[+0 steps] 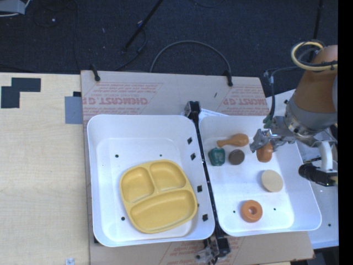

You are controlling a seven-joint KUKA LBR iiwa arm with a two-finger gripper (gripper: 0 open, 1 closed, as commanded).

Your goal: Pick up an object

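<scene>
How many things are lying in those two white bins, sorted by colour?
Yellow: 1, the divided tray in the left bin.
Orange or tan: 3, the drumstick shape, the orange piece at the gripper, the ring.
Green: 1.
Brown: 1.
Cream: 1.
Total: 7.

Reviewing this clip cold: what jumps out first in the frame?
The yellow divided tray lies alone in the left bin. The right bin holds small items: an orange donut near the front, a beige disc, a brown round piece and a green piece. The gripper is at a small orange object toward the bin's back.
</scene>
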